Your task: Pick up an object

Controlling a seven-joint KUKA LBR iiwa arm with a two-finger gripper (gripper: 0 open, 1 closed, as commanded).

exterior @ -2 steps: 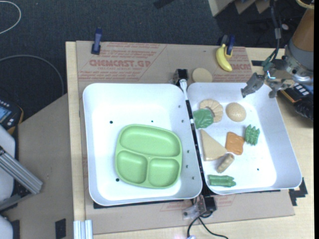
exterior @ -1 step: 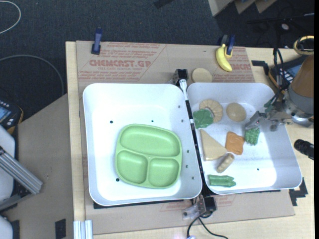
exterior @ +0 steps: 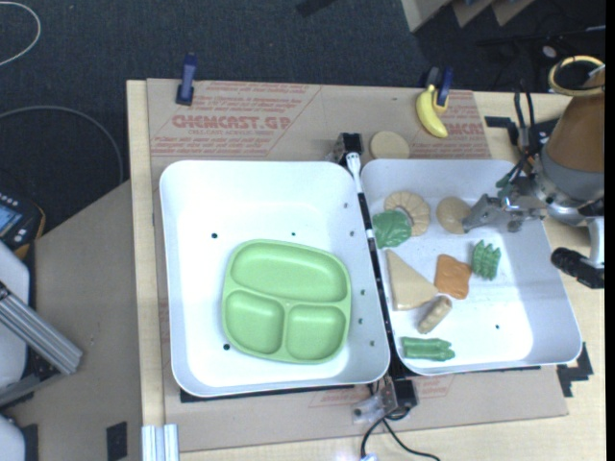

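**Reaching Over the Right Bin**

Reaching in from the right, the grey arm [exterior: 577,152] with its orange band hangs above the upper right part of the right bin [exterior: 538,339], and its jaws [exterior: 490,211] point left, close to a round tan piece [exterior: 452,213]. Whether they are released or clenched cannot be told, and nothing is seen between them.

Possible picks all lie in the right bin. A scalloped tan disc [exterior: 408,206] sits near the top, overlapped by a dark green leafy piece [exterior: 391,229] against the divider. Below come a pale wedge [exterior: 407,281], an orange slab [exterior: 453,277] touching it, a small beige piece [exterior: 433,313] and a flat green strip [exterior: 426,350] near the front wall. A ridged green piece [exterior: 486,259] lies apart to the right.

The left bin [exterior: 192,219] holds a green divided tray [exterior: 285,301]. On the worktop [exterior: 139,257] behind the bins rest a yellow banana [exterior: 431,116] and a tan disc [exterior: 389,145].
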